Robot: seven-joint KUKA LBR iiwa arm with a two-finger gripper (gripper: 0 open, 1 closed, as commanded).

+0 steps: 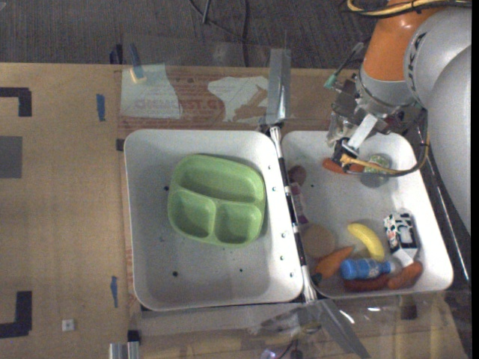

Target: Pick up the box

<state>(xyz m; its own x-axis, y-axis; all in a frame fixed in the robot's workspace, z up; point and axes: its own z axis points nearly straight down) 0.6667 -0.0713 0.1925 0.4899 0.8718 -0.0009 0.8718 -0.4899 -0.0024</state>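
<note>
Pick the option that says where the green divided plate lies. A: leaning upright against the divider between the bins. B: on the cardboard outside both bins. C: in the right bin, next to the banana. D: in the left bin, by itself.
D: the green divided plate lies flat on the floor of the left bin, while the banana and the other small items sit in the right bin.

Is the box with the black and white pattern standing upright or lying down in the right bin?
Cannot tell: the box is small here, near the right bin's right wall, beside the banana.
</note>
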